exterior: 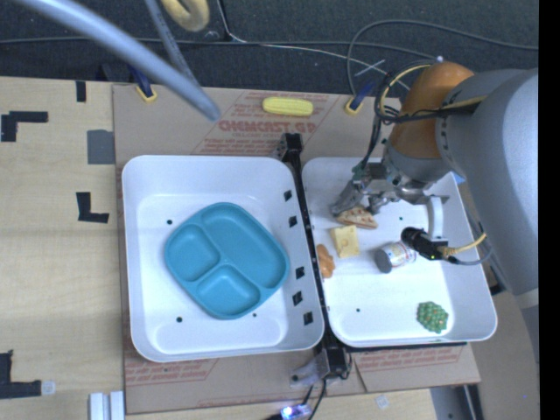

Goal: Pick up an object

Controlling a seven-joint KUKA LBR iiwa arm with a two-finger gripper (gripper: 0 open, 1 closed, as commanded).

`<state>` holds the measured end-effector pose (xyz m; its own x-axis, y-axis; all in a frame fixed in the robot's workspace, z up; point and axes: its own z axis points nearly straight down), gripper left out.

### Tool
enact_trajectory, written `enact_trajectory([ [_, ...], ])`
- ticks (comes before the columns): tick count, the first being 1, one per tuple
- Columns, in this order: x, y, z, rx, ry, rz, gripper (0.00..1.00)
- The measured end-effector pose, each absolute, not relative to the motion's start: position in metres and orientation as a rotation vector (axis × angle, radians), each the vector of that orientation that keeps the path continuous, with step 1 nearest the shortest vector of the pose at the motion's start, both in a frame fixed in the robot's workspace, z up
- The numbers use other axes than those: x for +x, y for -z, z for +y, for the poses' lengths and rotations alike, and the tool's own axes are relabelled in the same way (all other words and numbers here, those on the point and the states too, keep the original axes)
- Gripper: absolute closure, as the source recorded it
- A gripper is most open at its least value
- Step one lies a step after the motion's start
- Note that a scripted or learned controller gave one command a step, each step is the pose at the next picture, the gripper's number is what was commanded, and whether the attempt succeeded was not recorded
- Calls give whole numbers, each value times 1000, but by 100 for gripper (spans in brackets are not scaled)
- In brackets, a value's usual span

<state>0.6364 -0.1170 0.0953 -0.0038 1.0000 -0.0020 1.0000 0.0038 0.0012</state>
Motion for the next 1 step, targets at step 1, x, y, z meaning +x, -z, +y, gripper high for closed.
enact_trajectory([
  [1, 632, -153, -124, 2218, -4, 2220, 100],
])
